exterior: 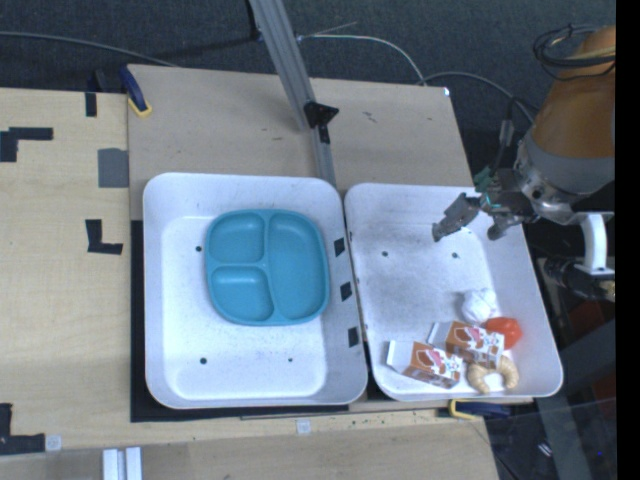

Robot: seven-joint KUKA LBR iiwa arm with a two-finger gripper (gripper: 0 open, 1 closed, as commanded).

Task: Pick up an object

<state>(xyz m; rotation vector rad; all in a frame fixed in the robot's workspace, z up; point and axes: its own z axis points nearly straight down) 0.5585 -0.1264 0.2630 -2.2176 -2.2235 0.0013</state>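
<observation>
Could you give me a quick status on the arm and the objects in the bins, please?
Gripper open, holding nothing, over right bin. Small items clustered in its near corner, untouched. Blue plate in left bin. Path unobstructed.

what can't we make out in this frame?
- Gripper: small and dark over the right bin; finger state unreadable.
- Pile in that bin's near right corner: items overlap and are too small to name; box print is illegible.
- Arm: cut off by the right edge.
- Blue tray hides the left bin floor beneath it.
</observation>
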